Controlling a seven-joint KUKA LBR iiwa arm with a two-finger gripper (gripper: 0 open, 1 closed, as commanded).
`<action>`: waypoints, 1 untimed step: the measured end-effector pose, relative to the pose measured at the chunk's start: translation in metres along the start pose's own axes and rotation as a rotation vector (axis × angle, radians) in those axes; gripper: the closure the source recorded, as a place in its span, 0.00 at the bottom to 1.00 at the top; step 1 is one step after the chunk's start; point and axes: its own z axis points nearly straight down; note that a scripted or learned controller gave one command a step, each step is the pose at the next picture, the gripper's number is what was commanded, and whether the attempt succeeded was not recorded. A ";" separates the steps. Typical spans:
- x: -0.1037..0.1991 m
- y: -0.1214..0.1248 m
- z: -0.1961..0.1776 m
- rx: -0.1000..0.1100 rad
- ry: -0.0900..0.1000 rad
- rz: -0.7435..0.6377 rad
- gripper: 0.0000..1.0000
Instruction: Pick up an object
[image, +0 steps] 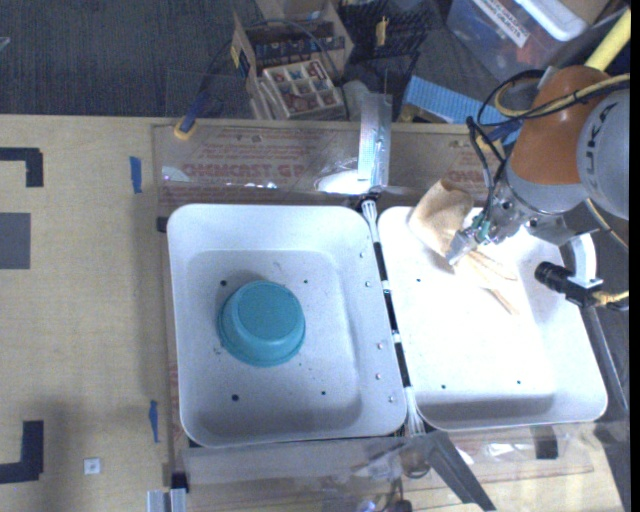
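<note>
A teal blue bowl (262, 322) lies upside down in the middle of the left bin (190, 250). In the right bin (560, 400), a crumpled tan cloth-like object (440, 215) rests against the far left corner. A thinner tan piece (497, 285) trails toward the bin's middle. My gripper (468, 242) hangs from the grey arm with the orange band (550, 140). It sits low over the right bin, right at the near edge of the tan object. Glare on the white floor blurs the gripper's tip.
The ridge between the bins (385, 300) runs just left of the gripper. A black knob and cable (560, 280) jut out from the arm over the right bin's far right. Boxes and clutter (300, 70) lie beyond the bench's back edge.
</note>
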 end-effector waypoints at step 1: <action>0.057 0.050 -0.054 -0.003 -0.002 0.035 1.00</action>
